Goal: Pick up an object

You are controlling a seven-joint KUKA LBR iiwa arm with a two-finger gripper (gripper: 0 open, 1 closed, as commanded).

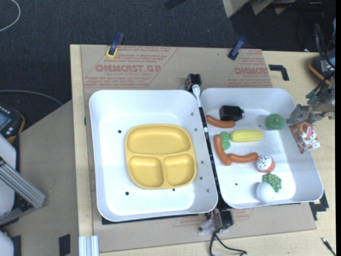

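Note:
My gripper [301, 116] reaches in from the right over the right bin's [298, 183] right wall. A small red and white carton [307, 137] sits directly under its tip, over the bin's wall; whether it is gripped is unclear. Further left in this bin lie a green round toy [275, 121], a corn cob [248, 136], a black block [231, 112], two sausages [220, 122] [242, 157], a carrot [219, 145], a red and white ball-like toy [264, 164], and a broccoli piece [274, 182] on a white ball [265, 192].
The left bin [106, 159] holds a yellow divided plate [160, 156]. A black divider with clamps [195, 82] runs between the bins. Cardboard [160, 65] covers the bench behind them, and cables hang at the right edge [325, 41].

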